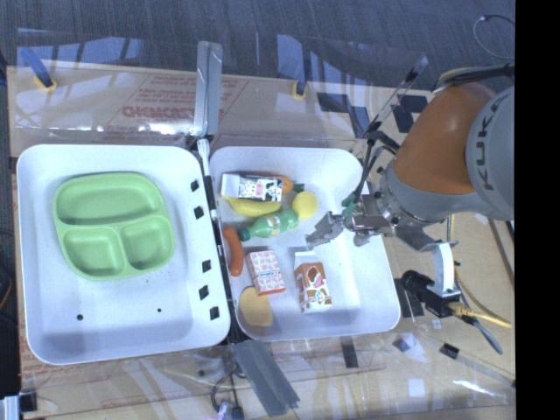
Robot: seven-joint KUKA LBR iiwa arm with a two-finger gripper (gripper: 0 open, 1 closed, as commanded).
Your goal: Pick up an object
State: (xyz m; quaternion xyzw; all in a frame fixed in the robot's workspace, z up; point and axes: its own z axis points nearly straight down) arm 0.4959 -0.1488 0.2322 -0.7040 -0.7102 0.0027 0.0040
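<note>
Bench with two bins; we see gripper over right bin, fingers apart, beside lemon, holding nothing

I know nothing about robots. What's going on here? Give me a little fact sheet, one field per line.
Arm: grey with an orange band, reaching in from the right
Gripper: over the right bin, near the lemon
Right bin holds: milk carton, banana, green bottle, hot dog, two small snack boxes, a tan round piece
Left bin holds: green divided plate
</note>
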